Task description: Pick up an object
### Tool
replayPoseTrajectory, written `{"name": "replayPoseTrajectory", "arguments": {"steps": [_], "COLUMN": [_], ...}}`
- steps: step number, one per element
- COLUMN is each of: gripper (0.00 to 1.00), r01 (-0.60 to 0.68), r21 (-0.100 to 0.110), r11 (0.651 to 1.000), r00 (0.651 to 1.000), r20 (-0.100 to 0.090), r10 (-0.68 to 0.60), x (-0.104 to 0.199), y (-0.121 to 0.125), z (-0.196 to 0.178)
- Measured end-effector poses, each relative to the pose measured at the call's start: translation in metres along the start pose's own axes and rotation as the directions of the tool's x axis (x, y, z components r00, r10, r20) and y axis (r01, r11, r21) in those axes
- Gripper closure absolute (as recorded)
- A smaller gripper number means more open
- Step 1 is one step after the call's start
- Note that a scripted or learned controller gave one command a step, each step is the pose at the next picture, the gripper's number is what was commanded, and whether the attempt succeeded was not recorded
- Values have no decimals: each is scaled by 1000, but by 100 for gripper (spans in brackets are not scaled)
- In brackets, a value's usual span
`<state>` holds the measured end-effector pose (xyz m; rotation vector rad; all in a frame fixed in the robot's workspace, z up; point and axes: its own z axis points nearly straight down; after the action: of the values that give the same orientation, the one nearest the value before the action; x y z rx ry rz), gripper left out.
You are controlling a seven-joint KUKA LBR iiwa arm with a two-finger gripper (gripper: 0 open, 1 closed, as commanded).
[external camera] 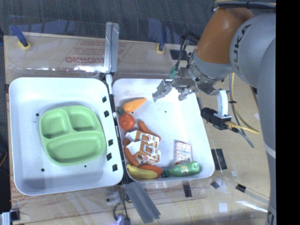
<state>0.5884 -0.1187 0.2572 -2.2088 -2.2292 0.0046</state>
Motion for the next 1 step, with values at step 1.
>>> {"name": "replayPoseTrajectory", "arguments": {"steps": [1], "gripper": [0], "r01": [-5], "r21": [0], "r11": [1000], "r00": [1000], "r20": [1], "r10": [5], "x": [43], "y": [50], "z": [66]}}
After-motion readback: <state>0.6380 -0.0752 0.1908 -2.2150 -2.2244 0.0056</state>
